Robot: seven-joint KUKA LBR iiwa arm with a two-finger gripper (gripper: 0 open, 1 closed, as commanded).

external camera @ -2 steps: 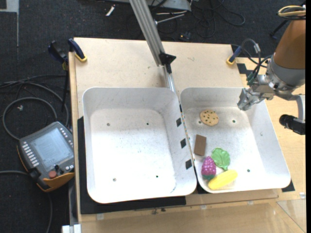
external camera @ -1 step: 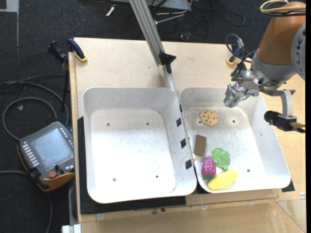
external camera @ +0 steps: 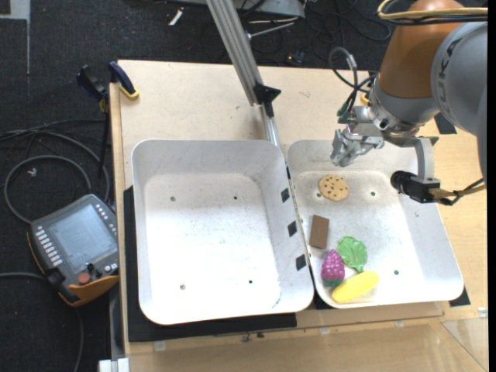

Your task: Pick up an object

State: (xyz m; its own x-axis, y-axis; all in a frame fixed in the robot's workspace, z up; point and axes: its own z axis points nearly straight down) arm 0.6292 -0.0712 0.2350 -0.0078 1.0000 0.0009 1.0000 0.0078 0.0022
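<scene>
Gripper [external camera: 343, 155] on the grey arm [external camera: 434, 60] hangs in the upper right of the frame, over the far edge of the right bin [external camera: 434, 242]. Whether it is open or closed I cannot tell from this angle, and nothing visible is caught in it.

A likely trouble, to my eye: a descent from this spot could strike the bin's rim or bare floor and come up with nothing, since the gripper sits near the wall rather than over any item.

Just below it in the frame lies a round cookie [external camera: 334, 187], apart from it. Lower, near the bin's left wall, a brown block [external camera: 318, 231] lies. Toward the lower edge, well apart from the gripper, a purple grape bunch [external camera: 333, 266], a green leaf [external camera: 353, 251] and a yellow piece [external camera: 356, 286] crowd together, touching.
</scene>
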